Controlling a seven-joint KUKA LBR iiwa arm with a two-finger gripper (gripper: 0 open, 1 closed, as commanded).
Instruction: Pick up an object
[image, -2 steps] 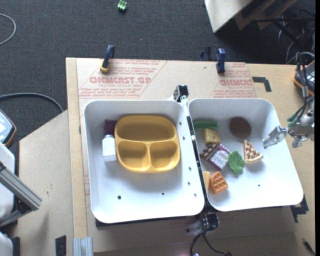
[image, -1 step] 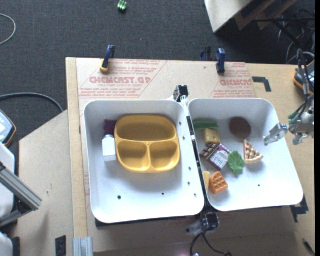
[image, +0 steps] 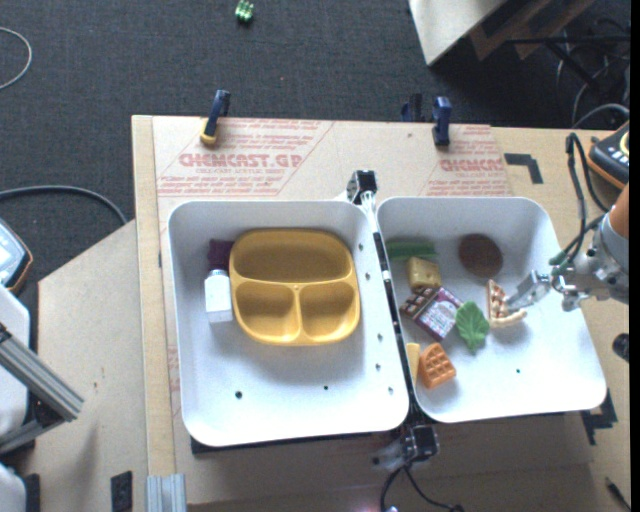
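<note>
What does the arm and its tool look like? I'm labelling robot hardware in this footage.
The tool is slim, pale metallic grey, with thin fingers on a bulkier silver-grey wrist block. Behind it, at the picture's edge, a patch of the arm's orange band shows. Dark cables run nearby.

The brown board (image: 300, 150) under the bins carries red print reading "CHEMCAST GP" upside down at its far left, repeated partly at its far right, with smaller lines too blurred to read.
</note>
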